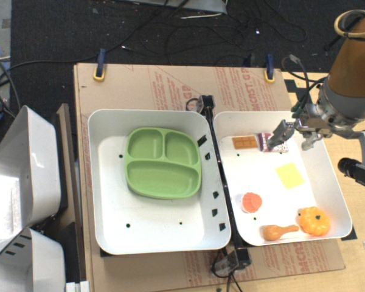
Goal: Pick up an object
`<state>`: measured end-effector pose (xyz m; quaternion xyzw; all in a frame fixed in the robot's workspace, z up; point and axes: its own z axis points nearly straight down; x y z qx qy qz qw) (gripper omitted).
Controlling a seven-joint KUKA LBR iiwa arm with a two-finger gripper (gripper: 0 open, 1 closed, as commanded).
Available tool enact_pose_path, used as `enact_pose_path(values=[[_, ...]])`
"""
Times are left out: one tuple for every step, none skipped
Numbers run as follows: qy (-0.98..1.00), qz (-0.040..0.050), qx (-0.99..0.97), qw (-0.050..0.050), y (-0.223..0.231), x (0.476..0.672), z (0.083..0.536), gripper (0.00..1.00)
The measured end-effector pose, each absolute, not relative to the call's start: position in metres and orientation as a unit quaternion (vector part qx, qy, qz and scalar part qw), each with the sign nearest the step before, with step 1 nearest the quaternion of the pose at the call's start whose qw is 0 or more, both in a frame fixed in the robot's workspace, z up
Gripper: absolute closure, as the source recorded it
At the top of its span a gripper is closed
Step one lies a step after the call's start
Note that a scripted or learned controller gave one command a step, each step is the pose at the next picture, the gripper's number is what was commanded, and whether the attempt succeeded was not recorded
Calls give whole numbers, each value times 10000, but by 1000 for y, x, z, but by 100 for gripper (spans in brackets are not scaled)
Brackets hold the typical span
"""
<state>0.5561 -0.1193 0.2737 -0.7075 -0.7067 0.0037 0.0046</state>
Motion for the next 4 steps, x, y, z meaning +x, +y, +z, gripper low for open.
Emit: enact_pose_path(values=[[-7076, 2, -7066, 1, -119, 558, 280, 0], [-7068, 13, -7074, 13, -117, 555, 236, 0], [-7067, 12, -7075, 13, -117, 560, 192, 0], [-7065, 11, -7077, 15, -118, 560, 128, 0]])
